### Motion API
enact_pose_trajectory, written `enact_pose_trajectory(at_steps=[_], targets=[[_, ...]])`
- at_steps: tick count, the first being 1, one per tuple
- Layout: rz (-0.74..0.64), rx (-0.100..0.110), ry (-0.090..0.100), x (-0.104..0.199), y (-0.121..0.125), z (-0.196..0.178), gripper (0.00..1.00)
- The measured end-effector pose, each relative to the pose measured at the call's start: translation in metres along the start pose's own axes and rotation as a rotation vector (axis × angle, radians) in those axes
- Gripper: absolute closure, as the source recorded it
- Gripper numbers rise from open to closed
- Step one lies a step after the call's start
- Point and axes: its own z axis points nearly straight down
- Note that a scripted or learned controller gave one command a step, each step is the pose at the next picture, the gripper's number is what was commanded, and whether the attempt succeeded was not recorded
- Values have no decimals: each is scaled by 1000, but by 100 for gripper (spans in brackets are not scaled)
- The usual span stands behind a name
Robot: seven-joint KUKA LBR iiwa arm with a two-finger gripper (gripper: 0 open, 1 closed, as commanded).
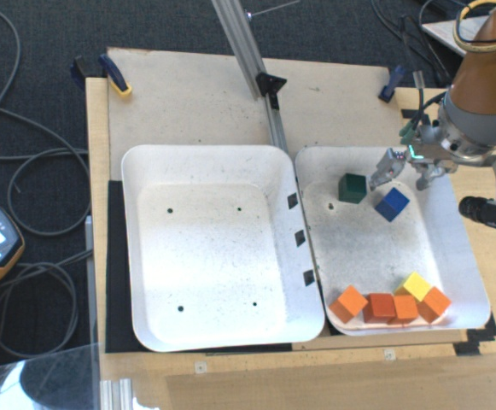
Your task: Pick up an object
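Fingers (406, 171) hover beside blue cube (392, 204), green cube (352, 188).

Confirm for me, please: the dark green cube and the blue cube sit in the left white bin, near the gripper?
Not quite. The camera view shows the dark green cube and blue cube in the right white bin, near the gripper.

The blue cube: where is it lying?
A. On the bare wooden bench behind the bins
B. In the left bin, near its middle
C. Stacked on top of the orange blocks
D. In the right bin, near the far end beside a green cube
D: the blue cube lies on the floor of the right bin, towards its far end, with the green cube just to its left.
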Motion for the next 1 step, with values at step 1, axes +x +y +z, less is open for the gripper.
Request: enact_pose_trajectory(at_steps=[1], targets=[[0, -4, -1, 0, 1, -2, 0]])
